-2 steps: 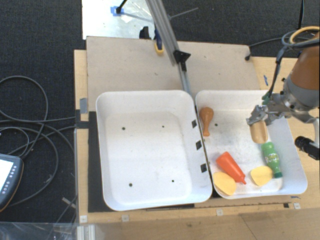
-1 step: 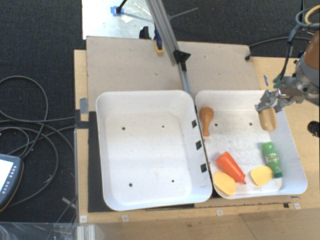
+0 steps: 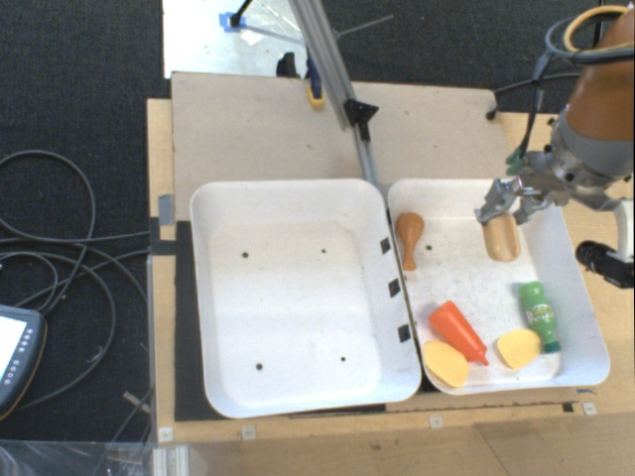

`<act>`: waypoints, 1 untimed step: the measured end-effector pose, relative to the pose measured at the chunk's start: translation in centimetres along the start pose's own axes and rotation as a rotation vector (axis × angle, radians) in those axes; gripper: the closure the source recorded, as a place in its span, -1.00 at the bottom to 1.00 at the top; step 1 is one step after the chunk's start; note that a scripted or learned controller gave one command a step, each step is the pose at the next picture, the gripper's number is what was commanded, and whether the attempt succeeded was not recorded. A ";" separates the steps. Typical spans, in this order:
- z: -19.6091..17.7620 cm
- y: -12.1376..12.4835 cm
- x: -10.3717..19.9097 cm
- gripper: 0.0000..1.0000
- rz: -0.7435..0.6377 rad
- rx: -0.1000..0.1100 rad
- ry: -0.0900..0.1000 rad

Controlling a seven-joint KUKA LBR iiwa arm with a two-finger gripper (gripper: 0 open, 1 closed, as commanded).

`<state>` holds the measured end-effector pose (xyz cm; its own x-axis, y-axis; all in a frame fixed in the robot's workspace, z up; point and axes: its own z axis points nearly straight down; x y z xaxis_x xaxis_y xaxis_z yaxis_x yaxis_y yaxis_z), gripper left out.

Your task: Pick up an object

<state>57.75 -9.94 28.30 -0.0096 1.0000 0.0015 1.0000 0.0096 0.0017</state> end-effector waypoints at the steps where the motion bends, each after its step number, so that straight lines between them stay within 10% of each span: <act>1: 0.1 -0.6 5.3 1.00 -0.001 0.001 0.000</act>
